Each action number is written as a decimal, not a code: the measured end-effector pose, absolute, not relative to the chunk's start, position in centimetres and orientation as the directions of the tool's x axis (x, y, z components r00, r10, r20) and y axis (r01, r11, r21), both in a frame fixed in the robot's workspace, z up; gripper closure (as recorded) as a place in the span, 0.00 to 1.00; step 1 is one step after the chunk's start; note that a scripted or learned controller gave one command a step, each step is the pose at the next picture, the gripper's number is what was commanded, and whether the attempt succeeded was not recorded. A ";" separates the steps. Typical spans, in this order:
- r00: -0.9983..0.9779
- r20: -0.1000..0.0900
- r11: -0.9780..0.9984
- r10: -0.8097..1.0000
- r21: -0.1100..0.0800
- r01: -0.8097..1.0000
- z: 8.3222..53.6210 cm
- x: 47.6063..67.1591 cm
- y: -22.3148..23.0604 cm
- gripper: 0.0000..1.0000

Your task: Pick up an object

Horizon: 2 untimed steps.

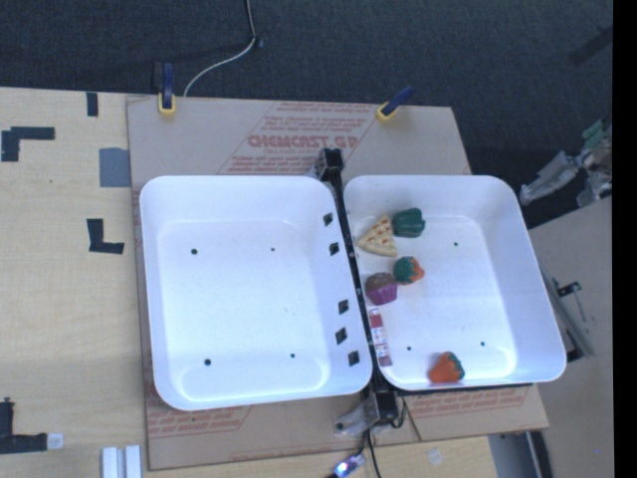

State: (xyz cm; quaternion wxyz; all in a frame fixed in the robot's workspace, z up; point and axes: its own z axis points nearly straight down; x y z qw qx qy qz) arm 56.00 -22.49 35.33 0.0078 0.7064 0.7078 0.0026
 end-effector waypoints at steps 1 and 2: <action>-0.005 -0.006 0.005 1.000 0.016 1.000 47.8 58.7 -19.9 0.00; -0.007 -0.001 0.007 1.000 0.008 1.000 53.9 60.3 -14.2 0.00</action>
